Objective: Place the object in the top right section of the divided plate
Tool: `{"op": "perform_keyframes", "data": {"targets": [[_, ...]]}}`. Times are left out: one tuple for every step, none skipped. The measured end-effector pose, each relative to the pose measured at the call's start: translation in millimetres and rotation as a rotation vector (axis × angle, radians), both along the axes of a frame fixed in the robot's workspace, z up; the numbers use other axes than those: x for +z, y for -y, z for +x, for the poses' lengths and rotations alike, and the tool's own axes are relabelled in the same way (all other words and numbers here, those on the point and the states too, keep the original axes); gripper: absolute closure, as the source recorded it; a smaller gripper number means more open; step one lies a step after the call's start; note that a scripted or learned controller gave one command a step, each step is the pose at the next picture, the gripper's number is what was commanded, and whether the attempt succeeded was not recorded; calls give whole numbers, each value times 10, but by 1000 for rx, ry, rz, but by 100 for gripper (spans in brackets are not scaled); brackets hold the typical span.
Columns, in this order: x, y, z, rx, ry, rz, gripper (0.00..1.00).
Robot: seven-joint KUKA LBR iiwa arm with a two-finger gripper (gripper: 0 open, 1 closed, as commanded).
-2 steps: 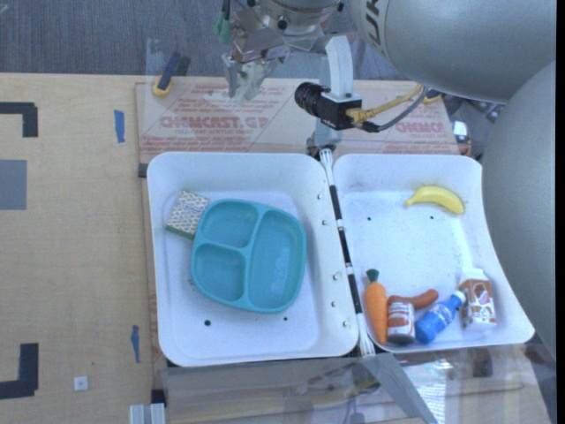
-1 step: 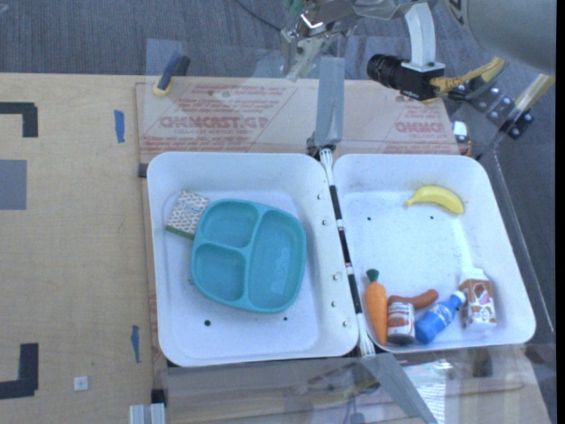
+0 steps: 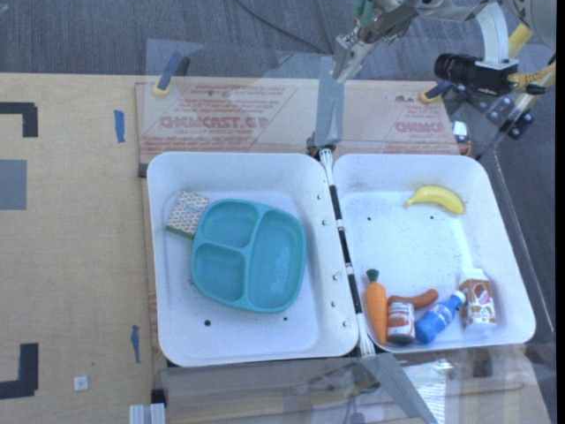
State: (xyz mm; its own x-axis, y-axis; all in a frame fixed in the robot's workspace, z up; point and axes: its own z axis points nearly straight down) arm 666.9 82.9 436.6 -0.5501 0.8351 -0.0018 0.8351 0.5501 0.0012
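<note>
The banana [image 3: 436,199] lies lengthwise left-to-right, ends curving downward.

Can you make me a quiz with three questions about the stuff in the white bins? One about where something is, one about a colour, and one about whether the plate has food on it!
1. Where is the banana?
A. In the right bin, near its far side
B. On the divided plate
C. On the wooden bench

2. What colour is the divided plate?
A. Red
B. Teal blue
C. Yellow

3. What is the plate like right now?
A. Stacked with toys
B. Upside down
C. Right way up, nothing in its sections

Answers: 1 A, the banana lies alone toward the back of the right bin. 2 B, the plate is teal blue. 3 C, all three sections face up and look bare.
</note>
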Motion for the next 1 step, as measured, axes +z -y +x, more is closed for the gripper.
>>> {"op": "perform_keyframes", "data": {"targets": [[-212, -1047, -9, -24, 2, 2, 100]]}}
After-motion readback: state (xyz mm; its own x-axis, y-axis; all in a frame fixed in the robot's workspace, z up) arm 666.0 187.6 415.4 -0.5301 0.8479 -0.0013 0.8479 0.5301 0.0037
